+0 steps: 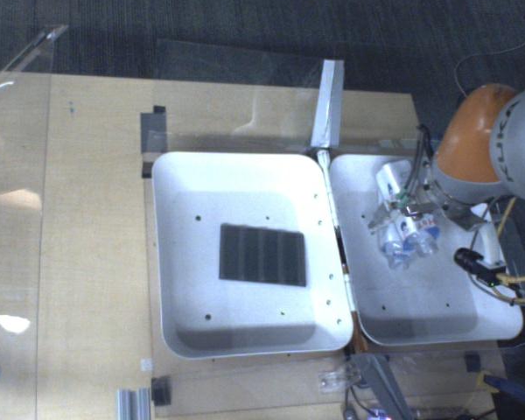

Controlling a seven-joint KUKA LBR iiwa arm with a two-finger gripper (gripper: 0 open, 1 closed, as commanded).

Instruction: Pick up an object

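A crumpled clear plastic bottle (409, 237) with blue and red marks lies in the middle of the right bin (437, 318). My gripper (401, 208) is low over the bin, right at the bottle's upper end and overlapping it. A small white cylinder-like piece (390, 180) shows just above the gripper; whether it is a loose thing or part of the hand is unclear. A dark ribbed rectangular pad (262, 255) lies flat in the centre of the left bin (184, 191).
The arm's grey body and orange band (472, 143) cover the right bin's upper right corner. A metal divider post (327, 103) stands behind the seam between the bins. Bare wooden bench (70, 234) stretches to the left.
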